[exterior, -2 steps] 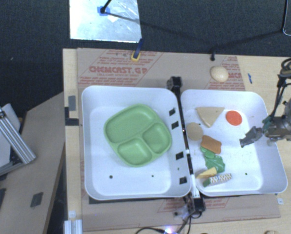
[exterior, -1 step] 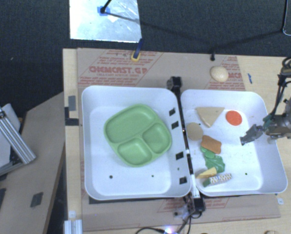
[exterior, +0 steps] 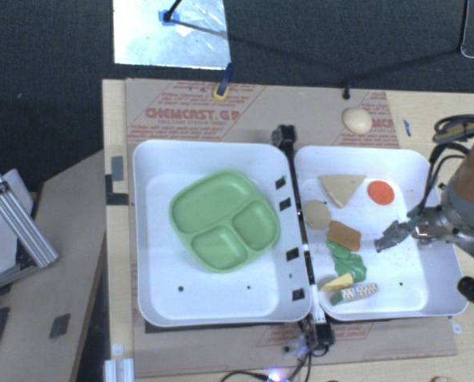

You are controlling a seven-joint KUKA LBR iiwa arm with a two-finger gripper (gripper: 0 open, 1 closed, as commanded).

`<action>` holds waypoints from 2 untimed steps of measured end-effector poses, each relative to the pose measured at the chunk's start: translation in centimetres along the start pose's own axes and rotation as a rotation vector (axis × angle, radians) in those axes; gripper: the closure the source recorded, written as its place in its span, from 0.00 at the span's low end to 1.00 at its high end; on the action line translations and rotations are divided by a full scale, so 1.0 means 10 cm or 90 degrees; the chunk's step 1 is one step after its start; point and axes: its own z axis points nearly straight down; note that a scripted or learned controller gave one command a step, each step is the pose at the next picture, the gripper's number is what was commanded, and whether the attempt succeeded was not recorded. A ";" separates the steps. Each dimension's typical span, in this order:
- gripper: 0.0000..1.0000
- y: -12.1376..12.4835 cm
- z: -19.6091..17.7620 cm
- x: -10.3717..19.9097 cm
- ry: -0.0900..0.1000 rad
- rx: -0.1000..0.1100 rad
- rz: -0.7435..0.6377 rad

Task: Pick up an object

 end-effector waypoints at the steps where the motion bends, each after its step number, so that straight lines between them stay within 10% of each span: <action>1: 0.00 -0.02 0.58 -0.06 0.000 0.000 0.000; 2: 0.00 -0.01 1.03 -0.06 0.000 -0.001 0.001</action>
